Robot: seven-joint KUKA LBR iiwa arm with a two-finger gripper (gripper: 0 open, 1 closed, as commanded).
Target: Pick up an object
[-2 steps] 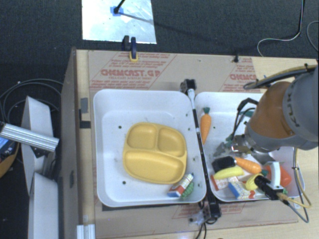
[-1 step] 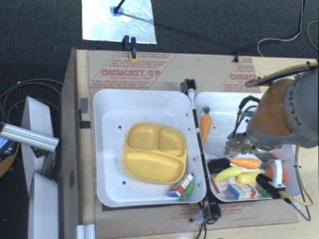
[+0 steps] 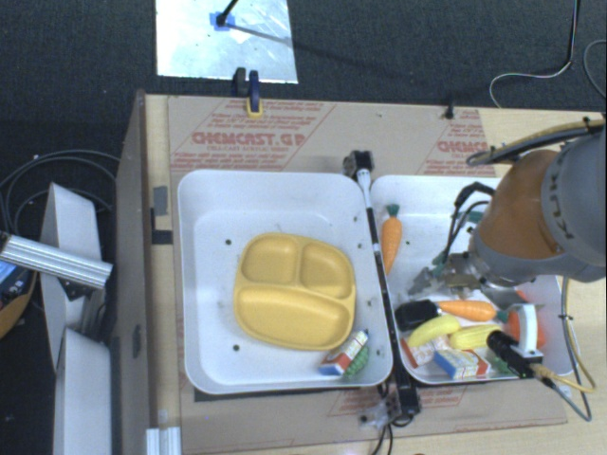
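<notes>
Jaws cannot be read as spread or pressed together: the gripper point(image 3: 434, 278) shows as one grey metal shape at the end of the grey and orange arm, low over the middle of the right bin point(image 3: 417, 190). Its tip points toward the wall that the two bins share.

Loose things that could be picked up lie in both bins. Just below the gripper tip lies a black object point(image 3: 415, 311); I cannot tell whether the two touch. To the right of it is an orange piece point(image 3: 468, 309), lying across the bin. Nearer the front wall are a yellow banana point(image 3: 433, 330) and a second yellow piece point(image 3: 474, 336), side by side. Against the front wall sits a small blue, white and red box point(image 3: 455, 361); its print is too small to read. A red and white thing point(image 3: 524, 325) lies at the right end of the cluster, partly under the arm. A carrot point(image 3: 390, 238) with a green top lies apart from the others, along the left wall of this bin.

In the left bin point(image 3: 213, 254) a yellow divided plate point(image 3: 294, 287) with three compartments rests in the middle. A small red, green and white carton point(image 3: 346, 354) lies in the front right corner, close to the plate's edge; its label is unreadable.

Both bins stand on a brown paper-faced board point(image 3: 285, 126) printed in red with "CHEMCAST GP", once behind each bin, the right print partly hidden by the arm. A black and yellow clamp point(image 3: 248, 88) grips the far edge of the board, and beyond it a shiny sheet point(image 3: 225, 25) lies on dark carpet
</notes>
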